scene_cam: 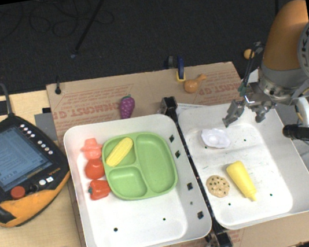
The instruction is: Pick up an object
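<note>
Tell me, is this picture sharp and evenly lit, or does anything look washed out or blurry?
Camera view: mostly sharp and evenly lit, with soft shadows; the white bins glare a little, so the pale lump in the right one nearly blends in; the tool looks slightly soft; the dark backdrop behind the bench hides detail.

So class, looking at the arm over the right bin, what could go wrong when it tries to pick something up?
1. The gripper hangs near the bin's far rim, so it may catch that rim on its way down.
2. The white object nearest it looks flat and pale against the bin floor, so it may slip from a pinch.
3. The cookie lies beside the yellow object, so grabbing one may nudge the other.
</note>
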Controlling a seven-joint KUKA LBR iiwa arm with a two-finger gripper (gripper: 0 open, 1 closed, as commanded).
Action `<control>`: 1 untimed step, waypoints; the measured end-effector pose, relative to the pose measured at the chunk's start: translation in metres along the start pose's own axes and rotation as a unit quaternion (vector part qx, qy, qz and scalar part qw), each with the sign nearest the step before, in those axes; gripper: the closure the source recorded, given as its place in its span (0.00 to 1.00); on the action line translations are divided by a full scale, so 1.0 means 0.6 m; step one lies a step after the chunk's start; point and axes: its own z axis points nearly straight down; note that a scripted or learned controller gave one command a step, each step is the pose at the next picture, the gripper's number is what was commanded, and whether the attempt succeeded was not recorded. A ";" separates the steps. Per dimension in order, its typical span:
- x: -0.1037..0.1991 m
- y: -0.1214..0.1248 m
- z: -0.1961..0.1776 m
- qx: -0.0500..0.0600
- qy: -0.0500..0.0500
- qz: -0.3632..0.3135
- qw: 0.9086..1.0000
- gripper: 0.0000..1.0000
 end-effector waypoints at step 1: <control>0.000 0.005 -0.015 -0.007 -0.001 -0.001 1.000 0.00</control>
